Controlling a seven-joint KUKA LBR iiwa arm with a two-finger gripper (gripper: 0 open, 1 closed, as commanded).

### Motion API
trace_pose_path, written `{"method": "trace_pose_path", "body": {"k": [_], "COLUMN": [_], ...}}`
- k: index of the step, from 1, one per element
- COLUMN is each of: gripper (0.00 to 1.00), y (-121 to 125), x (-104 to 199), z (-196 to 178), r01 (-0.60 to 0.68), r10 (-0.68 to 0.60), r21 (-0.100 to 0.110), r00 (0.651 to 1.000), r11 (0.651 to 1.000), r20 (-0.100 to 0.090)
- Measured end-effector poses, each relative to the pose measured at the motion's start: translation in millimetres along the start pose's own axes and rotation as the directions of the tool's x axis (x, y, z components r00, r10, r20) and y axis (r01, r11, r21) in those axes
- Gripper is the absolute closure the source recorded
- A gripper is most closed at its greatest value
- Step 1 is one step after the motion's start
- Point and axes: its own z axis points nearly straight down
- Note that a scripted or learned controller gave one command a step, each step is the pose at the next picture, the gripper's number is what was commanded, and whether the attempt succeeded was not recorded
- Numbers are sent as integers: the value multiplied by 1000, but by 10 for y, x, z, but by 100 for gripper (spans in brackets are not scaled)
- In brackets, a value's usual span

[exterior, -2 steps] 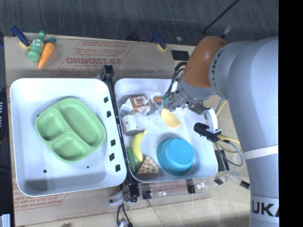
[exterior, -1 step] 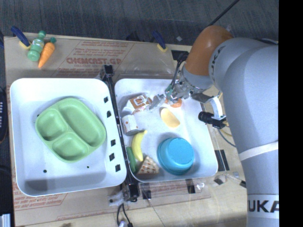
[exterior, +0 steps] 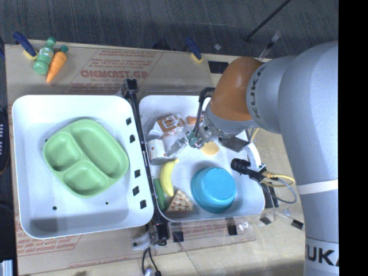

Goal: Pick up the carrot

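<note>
Nearest the camera, inside the right white bin (exterior: 256,154), sit a round blue plastic bowl (exterior: 214,188), a yellow toy banana (exterior: 167,176) and a toast-like wedge (exterior: 179,202). Just beyond the bowl the gripper (exterior: 197,138) hangs low over small packets; how wide it stands, I cannot tell. Left of that bin, a green divided plate (exterior: 85,157) lies in the left white bin (exterior: 23,154). Farthest off, beyond that bin on the cardboard worktop (exterior: 115,68), lies the small orange plastic carrot (exterior: 56,65), touching a green toy bottle (exterior: 43,59). Probably light, stiff, slick: pinch mid-body, avoiding the bottle.
</note>
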Motion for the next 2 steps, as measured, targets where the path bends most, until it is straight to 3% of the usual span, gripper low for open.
{"method": "trace_pose_path", "body": {"k": [1, 2], "gripper": [0, 0], "y": [-157, 303], "x": [-478, -935], "z": [-1097, 19], "r01": [102, 6], "r10": [-102, -6], "r21": [-7, 9], "r00": [995, 1000], "r11": [995, 1000], "r20": [12, -6]}}
